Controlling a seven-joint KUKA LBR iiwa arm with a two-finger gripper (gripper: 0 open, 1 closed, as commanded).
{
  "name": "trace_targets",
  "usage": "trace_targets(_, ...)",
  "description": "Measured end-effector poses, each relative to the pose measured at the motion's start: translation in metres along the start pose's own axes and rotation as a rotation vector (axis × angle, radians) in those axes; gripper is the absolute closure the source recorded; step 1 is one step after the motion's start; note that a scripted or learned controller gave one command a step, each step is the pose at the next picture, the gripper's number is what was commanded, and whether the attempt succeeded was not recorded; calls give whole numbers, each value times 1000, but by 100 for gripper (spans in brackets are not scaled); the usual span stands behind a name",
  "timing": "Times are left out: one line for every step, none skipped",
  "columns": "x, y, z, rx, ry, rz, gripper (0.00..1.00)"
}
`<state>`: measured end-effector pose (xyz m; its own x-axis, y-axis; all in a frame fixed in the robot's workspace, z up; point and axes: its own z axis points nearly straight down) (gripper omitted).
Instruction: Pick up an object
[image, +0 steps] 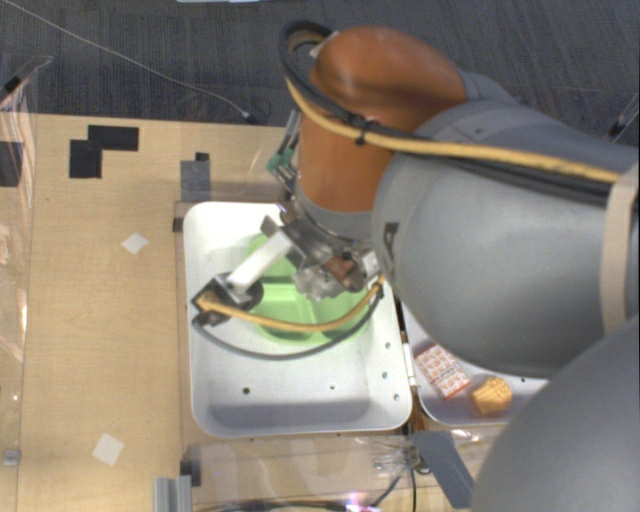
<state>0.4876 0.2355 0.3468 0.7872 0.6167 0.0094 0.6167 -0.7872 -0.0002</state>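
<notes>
A bright green bowl-shaped object (290, 305) lies in the left white bin (300, 400), mostly covered by the arm's wrist. My gripper (318, 280) hangs low over it, close to the green surface; its fingertips are hidden behind the wrist hardware. In the right bin (430, 410) I see a small red-and-white patterned box (441, 369) and an orange-yellow lumpy object (490, 396) beside it.
The large grey arm with its orange band covers most of the right bin and the upper right of the view. The left bin's front half is bare white floor. Black tape marks (100, 150) sit on the wooden bench at the upper left.
</notes>
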Motion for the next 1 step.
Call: trace_targets(-2,0,75,0,-13,87,100)
